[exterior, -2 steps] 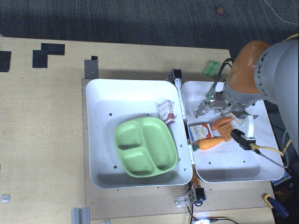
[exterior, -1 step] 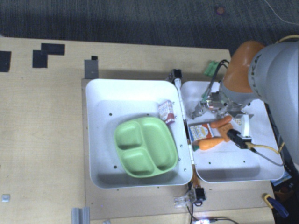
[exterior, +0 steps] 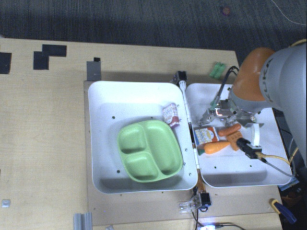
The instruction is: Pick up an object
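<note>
Item 1, arm: grey with an orange band, coming in from the right edge of the frame and bent down over the right bin; its gripper sits low in the upper left part of that bin; from my station I cannot tell whether it is spread, pressed together or pinching anything.

Item 2, right bin contents, the candidates for picking, all clustered left of the bin's centre: an orange toy carrot lying crosswise near the bin's left wall, below the gripper in the frame; a blue-and-orange printed packet just beside the carrot, on its upper side; an orange-red piece, kind unclear, just right of the packet and close under the gripper.

Item 3, left bin: a green three-compartment plate, tilted in the frame, centre to lower part; a small red-and-white wrapper at the plate's upper right corner, near the bin's right wall.

Item 4, bench: a small green object outside the bins, above the right bin; black patches at upper left.
</note>
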